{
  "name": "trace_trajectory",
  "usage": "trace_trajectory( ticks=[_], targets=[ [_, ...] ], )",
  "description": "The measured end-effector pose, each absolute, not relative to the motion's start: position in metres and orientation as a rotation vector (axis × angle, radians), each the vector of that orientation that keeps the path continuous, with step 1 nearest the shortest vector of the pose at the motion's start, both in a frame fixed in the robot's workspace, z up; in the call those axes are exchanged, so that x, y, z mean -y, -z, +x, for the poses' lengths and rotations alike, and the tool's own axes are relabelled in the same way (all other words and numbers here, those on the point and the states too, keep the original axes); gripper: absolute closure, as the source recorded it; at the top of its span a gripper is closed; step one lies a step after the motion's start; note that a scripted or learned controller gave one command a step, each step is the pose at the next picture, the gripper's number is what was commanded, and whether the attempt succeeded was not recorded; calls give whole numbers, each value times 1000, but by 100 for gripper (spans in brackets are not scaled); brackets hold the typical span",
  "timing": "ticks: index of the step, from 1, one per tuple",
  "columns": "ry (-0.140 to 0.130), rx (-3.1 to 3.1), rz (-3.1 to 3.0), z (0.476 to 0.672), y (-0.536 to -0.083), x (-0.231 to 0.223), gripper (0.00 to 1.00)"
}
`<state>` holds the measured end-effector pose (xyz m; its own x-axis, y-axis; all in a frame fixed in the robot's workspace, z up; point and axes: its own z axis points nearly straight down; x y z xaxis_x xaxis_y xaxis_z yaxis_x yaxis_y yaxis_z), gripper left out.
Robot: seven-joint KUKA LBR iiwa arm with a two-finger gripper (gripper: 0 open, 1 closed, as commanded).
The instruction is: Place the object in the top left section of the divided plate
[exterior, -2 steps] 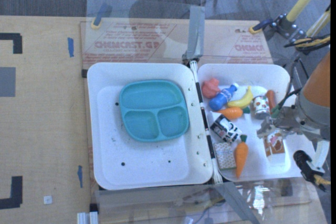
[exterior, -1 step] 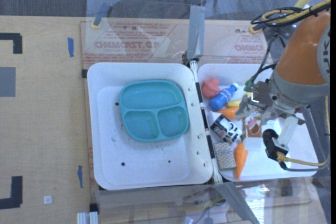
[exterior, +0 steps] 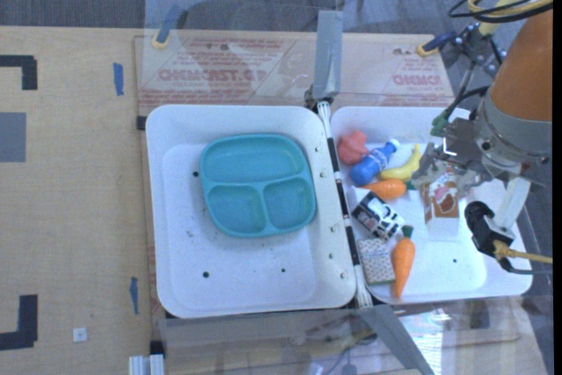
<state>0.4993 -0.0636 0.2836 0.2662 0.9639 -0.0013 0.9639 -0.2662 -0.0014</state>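
I see the gripper [exterior: 436,174] over the right bin [exterior: 457,272] beside the banana [exterior: 402,164]; its state I cannot tell. The teal divided plate [exterior: 256,184] sits in the left bin [exterior: 176,189].

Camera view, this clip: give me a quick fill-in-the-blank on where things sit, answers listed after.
1. The teal divided plate lies in the ____ bin.
2. The plate has ____ sections.
3. The carrot at the near end of the right bin is coloured ____.
4. The blue bottle lies between the pink toy and the ____ banana.

Missing words: left; three; orange; yellow
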Motion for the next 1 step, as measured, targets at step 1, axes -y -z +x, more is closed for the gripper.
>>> trace_trajectory(
  ticks=[1],
  targets=[
    [-4, 1915, -2488, 498, -211, 29, 100]
  ],
)
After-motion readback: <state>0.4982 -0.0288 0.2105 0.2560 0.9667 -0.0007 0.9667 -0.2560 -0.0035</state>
